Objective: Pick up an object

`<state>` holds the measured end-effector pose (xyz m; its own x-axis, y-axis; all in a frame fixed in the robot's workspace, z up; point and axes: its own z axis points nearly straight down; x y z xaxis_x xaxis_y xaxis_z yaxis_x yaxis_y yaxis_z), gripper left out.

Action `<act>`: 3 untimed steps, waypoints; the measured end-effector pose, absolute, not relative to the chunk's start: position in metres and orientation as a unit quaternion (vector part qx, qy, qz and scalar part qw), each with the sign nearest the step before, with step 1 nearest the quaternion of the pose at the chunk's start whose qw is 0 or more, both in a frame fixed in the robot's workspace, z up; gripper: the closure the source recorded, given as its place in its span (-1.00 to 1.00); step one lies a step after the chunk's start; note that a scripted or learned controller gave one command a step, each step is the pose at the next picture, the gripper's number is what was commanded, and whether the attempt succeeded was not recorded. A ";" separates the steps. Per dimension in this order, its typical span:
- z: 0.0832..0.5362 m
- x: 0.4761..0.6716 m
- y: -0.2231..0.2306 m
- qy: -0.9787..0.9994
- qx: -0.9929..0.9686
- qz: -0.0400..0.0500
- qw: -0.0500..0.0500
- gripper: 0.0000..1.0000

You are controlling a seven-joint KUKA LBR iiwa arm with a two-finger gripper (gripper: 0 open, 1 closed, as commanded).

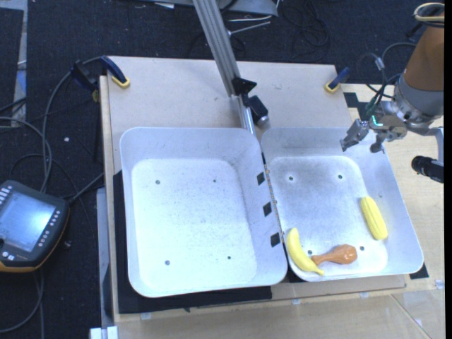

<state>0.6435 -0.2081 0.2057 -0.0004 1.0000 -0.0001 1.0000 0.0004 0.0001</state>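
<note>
Hovering at the upper right of the frame, the gripper hangs over the right bin's far rim, fingers apart and holding nothing. Three objects lie well below it, toward the bin's near edge: corn at right, a banana at lower left, a drumstick touching the banana. No legible writing appears.

3 items in right bin near its front edge, left bin beside it
</note>
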 end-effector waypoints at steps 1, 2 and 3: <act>0.206 0.643 -0.208 0.707 0.707 0.000 0.000 -1.00; 0.157 0.651 -0.204 0.707 0.707 -0.001 -0.002 -1.00; 0.096 0.657 -0.204 0.707 0.707 -0.001 -0.002 -1.00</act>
